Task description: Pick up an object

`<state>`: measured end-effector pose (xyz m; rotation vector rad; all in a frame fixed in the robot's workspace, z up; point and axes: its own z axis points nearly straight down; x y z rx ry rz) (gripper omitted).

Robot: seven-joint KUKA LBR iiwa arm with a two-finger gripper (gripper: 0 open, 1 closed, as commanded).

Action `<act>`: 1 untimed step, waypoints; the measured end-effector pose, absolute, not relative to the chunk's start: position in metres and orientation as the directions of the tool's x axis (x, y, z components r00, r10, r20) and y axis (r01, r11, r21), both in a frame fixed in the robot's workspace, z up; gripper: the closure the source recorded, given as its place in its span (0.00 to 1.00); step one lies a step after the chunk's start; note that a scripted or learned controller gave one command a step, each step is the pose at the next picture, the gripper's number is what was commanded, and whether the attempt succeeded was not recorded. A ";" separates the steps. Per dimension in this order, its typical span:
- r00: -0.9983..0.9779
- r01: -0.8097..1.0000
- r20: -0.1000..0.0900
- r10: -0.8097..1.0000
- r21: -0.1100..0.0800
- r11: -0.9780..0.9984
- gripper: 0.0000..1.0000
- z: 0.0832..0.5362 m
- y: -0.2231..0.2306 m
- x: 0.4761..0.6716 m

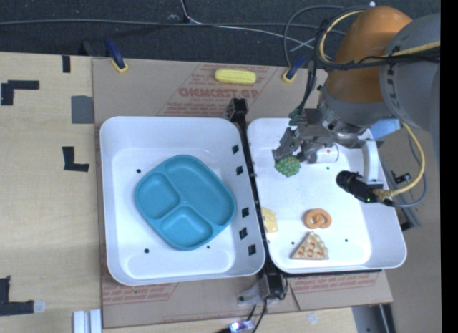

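My gripper (290, 158) hangs over the upper left part of the right bin (390, 249), with a small green broccoli-like piece (288, 167) between its fingertips. It is shut on that piece, which looks slightly above the bin floor. Lower in the same bin lie a small orange pretzel (317, 218), a pizza slice (309, 248) and a pale yellow piece (269, 219) by the left wall. The grey arm with its orange band (372, 45) comes in from the upper right.
The left bin (114, 138) holds a blue sectioned tray (184, 201). A yellow corn-like toy (235, 76) lies on the cardboard behind the bins. A black cable part (358, 185) hangs over the right bin's right side.
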<state>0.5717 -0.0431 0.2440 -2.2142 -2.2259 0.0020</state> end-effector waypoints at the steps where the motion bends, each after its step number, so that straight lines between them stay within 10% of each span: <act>1: -0.005 1.000 0.000 1.000 -0.002 0.005 1.00 0.237 0.013 0.583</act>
